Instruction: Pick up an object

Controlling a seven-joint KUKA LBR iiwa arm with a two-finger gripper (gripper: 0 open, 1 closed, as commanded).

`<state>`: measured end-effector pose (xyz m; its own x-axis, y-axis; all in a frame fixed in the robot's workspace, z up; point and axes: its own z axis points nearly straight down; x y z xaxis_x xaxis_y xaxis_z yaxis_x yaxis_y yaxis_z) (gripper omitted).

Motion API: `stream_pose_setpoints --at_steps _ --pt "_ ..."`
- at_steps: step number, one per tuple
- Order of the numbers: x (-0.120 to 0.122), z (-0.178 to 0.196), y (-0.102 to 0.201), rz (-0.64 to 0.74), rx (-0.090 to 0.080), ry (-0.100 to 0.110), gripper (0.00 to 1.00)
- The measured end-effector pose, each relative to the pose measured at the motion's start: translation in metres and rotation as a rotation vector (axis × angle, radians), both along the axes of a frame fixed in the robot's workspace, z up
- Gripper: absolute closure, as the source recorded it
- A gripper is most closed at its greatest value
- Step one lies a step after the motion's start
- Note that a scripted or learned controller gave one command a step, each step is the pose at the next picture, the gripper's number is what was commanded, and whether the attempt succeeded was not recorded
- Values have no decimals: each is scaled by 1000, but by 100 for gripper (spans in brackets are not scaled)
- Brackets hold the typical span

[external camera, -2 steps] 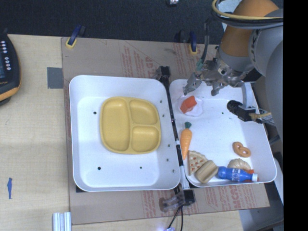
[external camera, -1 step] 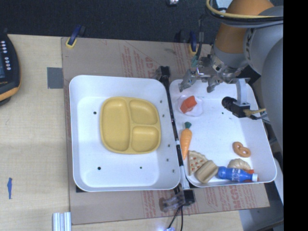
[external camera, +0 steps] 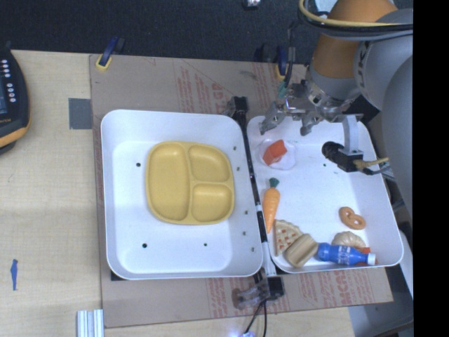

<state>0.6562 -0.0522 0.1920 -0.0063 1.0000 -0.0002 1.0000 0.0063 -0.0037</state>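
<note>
A grey robot arm with an orange band reaches in from the right. Its two-finger gripper (external camera: 289, 123) hangs over the far edge of the right-hand shallow white bin (external camera: 316, 195), fingers spread apart with nothing between them. Just in front of it, near that bin's far left corner, lies a small red-orange chunk (external camera: 276, 152) resting on what looks like clear plastic, the closest thing to pick up. From where I stand the danger is the tight corner: the chunk sits near the bin walls, so a finger coming down could strike the rim, or nudge the chunk aside and close on air. The plastic may also slip or bunch. Along the near side lie an orange toy carrot (external camera: 271, 203), a waffle-patterned wedge (external camera: 283, 232), a tan bread roll (external camera: 300, 250), a blue plastic bottle (external camera: 342, 253) and a small brown ring-shaped pastry (external camera: 352, 218); these are well apart from the gripper. The left-hand white bin (external camera: 126, 209) holds a yellow divided plate (external camera: 189, 182).
</note>
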Motion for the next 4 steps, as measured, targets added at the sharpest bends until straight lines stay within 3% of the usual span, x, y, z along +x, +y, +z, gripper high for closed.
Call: stream_pose_setpoints --at_steps 1,2,4 --pt "-10 0 3 -1 0 2 0" --pt "1 0 -8 -4 -1 -3 0" --pt "0 0 8 -1 0 1 0"
